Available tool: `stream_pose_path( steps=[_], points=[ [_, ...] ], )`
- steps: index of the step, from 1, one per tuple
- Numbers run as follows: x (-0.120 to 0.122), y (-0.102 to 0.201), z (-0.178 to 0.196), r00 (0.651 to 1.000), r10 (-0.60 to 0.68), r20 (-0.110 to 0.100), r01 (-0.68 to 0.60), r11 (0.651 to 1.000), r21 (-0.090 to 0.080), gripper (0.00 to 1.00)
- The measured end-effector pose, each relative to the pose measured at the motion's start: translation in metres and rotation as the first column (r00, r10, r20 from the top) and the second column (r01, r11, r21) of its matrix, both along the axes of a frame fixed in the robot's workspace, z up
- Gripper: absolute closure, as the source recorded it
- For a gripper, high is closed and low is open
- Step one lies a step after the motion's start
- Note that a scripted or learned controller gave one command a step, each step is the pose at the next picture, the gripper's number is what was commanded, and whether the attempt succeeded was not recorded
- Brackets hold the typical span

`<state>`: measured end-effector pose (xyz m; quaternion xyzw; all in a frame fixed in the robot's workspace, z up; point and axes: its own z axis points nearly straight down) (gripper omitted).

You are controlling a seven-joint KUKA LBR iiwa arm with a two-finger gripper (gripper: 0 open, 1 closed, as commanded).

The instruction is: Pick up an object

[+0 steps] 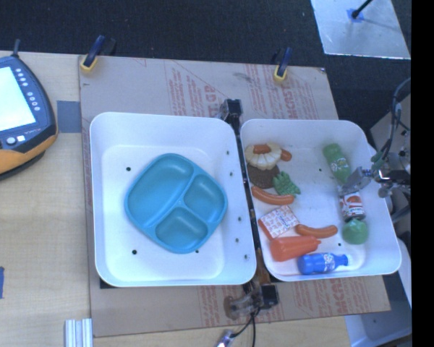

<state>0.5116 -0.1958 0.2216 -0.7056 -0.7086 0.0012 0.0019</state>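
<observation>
Two white bins: left (101, 194) holds a blue tray (175, 202), right (304, 127) toy food; jaws' (362, 178) state unclear

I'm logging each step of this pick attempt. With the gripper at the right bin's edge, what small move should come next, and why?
Probably ease the gripper down and slightly inward onto the small red-labelled can. It sits just below the gripper near the right bin's right wall, closer than the green bottle or green ball. Whether the fingers are open is unclear.

A divided plate (176, 202) lies in the left bin (101, 194); toy foods (278, 223) crowd the right bin (304, 127).
</observation>
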Motion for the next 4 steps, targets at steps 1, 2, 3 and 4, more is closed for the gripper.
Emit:
stream_pose_path(
  steps=[1, 2, 3, 4],
  points=[
    [0.018, -0.015, -0.11, 1.0, -0.001, 0.02, 0.001, 1.0, -0.014, 0.0],
    [0.081, -0.016, -0.13, 1.0, -0.001, 0.002, 0.001, 1.0, 0.0, 0.0],
    [0.141, 0.006, -0.133, 1.0, 0.002, -0.017, -0.002, 1.0, 0.003, 0.0],
    [0.144, 0.077, -0.13, 1.0, -0.001, 0.001, 0.001, 1.0, -0.002, 0.0]
  ],
)
